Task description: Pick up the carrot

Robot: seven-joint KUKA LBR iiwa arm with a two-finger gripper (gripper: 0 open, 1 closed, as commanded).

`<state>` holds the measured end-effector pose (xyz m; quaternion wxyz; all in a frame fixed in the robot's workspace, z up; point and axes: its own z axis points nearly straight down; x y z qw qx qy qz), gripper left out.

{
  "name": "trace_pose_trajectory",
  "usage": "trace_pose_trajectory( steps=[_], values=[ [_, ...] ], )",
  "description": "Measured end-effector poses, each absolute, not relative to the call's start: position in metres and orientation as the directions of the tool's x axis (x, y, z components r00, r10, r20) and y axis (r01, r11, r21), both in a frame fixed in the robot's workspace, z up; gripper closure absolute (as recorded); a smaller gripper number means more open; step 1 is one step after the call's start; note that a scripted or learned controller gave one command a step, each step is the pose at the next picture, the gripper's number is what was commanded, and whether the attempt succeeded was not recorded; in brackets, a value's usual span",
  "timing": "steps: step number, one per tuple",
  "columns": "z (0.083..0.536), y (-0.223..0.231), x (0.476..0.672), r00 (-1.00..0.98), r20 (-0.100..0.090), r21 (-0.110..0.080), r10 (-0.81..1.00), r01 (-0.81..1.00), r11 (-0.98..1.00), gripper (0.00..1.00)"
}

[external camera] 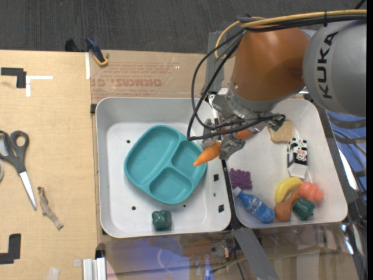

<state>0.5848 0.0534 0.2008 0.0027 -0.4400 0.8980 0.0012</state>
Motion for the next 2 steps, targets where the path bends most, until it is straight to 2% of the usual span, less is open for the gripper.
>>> trace_pose_trajectory(
  steps=[1, 2],
  values=[
    [0.307, 0.037, 0.566, -0.095, -0.004, -0.002, -0.995, -0.995, 0.095, 1.0],
    [0.273, 0.015, 0.486, 0.08, -0.003, 0.002, -0.997, -0.997, -0.08, 1.0]
  ],
)
